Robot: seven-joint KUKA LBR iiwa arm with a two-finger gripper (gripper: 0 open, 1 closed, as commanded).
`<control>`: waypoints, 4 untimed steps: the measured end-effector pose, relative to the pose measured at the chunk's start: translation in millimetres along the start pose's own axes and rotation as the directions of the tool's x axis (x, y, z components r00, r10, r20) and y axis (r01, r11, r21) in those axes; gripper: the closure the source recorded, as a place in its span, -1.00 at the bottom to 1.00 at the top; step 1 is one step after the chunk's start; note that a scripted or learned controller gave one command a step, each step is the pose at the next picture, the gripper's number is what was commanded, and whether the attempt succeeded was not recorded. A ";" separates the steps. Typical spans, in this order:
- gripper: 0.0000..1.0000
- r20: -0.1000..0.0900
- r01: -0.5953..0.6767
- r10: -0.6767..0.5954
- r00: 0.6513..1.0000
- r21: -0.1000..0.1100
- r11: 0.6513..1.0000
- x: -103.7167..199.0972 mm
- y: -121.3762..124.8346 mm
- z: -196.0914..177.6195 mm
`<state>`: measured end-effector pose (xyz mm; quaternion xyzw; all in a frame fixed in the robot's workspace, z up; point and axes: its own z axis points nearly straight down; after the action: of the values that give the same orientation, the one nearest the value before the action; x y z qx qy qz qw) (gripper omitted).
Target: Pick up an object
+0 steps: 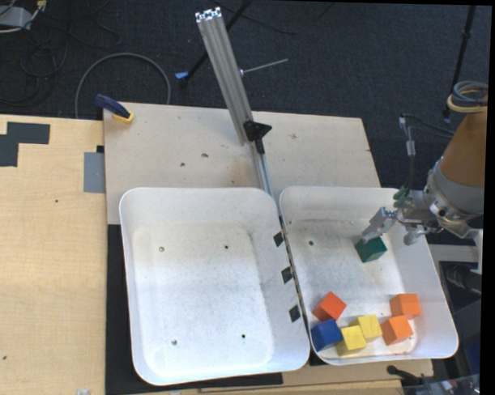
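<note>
Claw: claw (379, 228) hung over the right bin (344, 206), toward that bin's 1 o'clock area, arm (463, 172) reaching in from 3 o'clock.
Claw state: one finger tip met the top of the green block (370, 249); whether the fingers were spread or closed, I could not tell.
Green block: it sat directly beneath the claw at its 6 o'clock, seemingly tilted; whether it was lifted or resting on the bin floor could not be made out.
Other blocks: three orange blocks (332, 305), two yellow blocks (369, 326) and a blue block (325, 334) were huddled at the bin's 6 o'clock edge, well apart from the claw.
Left bin: left bin (150, 209) lay at 9 o'clock on the desk (184, 146).
Step in hand, judged: securing the green block.
Doing it well, judged: fingers should straddle opposite flat faces squarely, close fully before any rise, then lift straight up, since a tilted block caught by a corner would likely slip.
</note>
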<state>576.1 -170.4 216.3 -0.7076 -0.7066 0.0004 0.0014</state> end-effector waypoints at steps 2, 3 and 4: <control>1.00 0.003 0.011 -0.011 1.000 0.000 1.000 -21.5 65.4 39.4; 1.00 0.005 0.004 -0.004 1.000 -0.011 1.000 -29.5 40.1 82.7; -1.00 0.002 0.002 -0.002 1.000 -0.006 1.000 -28.9 38.4 86.3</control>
<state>614.3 -199.2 129.9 -0.7067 -0.7075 -0.0011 -0.0015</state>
